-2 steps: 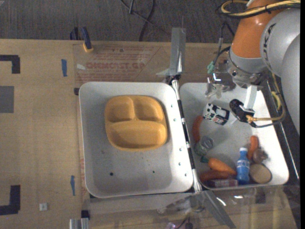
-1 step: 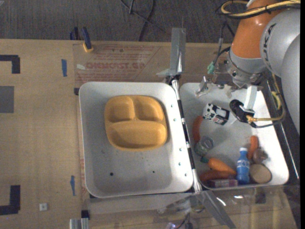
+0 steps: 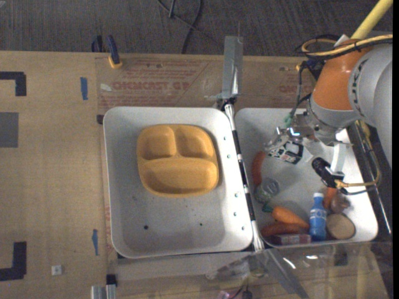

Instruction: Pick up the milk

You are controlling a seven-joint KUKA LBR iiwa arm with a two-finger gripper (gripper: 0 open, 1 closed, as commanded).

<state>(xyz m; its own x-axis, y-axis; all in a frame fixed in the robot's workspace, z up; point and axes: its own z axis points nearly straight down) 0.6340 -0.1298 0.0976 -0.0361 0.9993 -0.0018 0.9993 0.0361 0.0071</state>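
Hovering over the right bin point(image 3: 368, 226) near its twelve o'clock rim, gripper point(image 3: 288, 143) seeming to be pinching a small white carton, probably the milk point(image 3: 289, 153), though hard to confirm. Judging the step: lifting, or just closing. Lying toward six o'clock: carrot point(image 3: 288, 215), blue bottle point(image 3: 318, 215). At nine o'clock, left bin with yellow tray point(image 3: 177, 159). Next calling for a straight rise, checking grip.

Tan bench point(image 3: 50, 185) with blue tape marks point(image 3: 83, 87); dark carpet point(image 3: 93, 8) beyond; black cables point(image 3: 177, 5).
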